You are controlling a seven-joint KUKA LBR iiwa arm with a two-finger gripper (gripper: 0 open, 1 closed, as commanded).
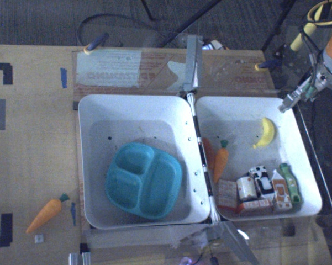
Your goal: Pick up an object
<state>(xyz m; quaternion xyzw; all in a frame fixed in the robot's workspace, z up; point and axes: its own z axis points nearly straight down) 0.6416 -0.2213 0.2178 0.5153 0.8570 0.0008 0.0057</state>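
The gripper (pixel 287 102) hangs at the far right corner of the shallow white right-hand bin (pixel 312 173); whether its jaws are wide or narrow cannot be told. Nearest it in that bin lies a curved yellow plastic banana (pixel 265 132). A descent from here risks clipping the bin's rim, or pushing the smooth banana aside.

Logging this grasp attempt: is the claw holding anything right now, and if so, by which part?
Nothing is held. The claw sits at the far right corner of the right bin, apart from the banana and other items.
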